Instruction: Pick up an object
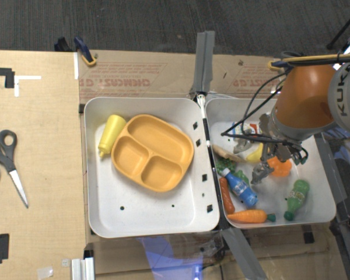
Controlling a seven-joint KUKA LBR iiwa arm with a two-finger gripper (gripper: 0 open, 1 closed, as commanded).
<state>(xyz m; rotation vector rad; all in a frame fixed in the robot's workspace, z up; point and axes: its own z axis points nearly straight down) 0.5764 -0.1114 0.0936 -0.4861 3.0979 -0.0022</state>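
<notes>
Because the arm [306, 101] overhangs the right bin [325, 182], we cannot make out whether the tool [262, 171] is apart or together. It hangs by an orange object [281, 168], partly hidden. A blue bottle [243, 190], carrot [248, 216] and green bottle [296, 198] crowd the bin's front edge.

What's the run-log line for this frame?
phase: reaching | gripper: low in right bin, above blue bottle | grasp: unconfirmed | left bin: divided plate, yellow bottle
</notes>
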